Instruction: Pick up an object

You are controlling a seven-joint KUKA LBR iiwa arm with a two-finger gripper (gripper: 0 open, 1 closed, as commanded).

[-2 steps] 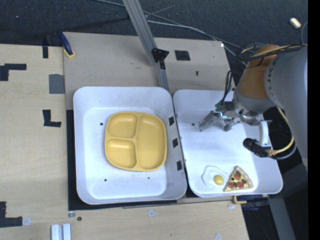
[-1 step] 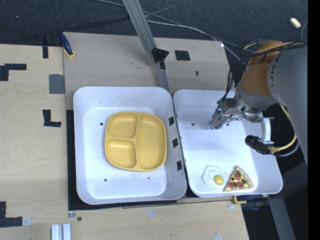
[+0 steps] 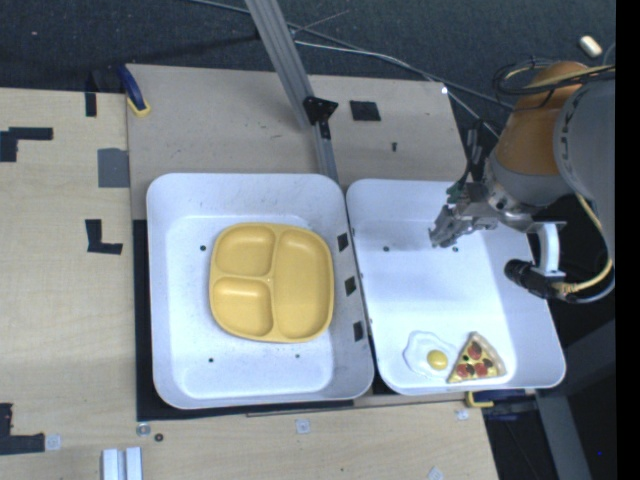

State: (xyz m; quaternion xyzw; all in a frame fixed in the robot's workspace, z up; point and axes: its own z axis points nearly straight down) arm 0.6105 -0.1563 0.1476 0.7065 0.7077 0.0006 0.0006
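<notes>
Gripper (image 3: 447,230) hangs over upper part of right shallow white bin (image 3: 420,278); finger state cannot be told. Toy fried egg (image 3: 429,353) and pizza slice (image 3: 476,359) lie lower right. Yellow 3-compartment plastic plate (image 3: 271,281) sits in left bin (image 3: 180,268).

Smooth, slightly glossy plastic is being shown by the yellow plate (image 3: 271,281); pale matt wood by the surface (image 3: 60,298).

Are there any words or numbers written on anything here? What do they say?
None: no words or numbers can be read.
The yellow plate, fried egg toy and pizza slice toy bear no writing.
The black marks on the wooden bench are bits of tape, not letters.
</notes>
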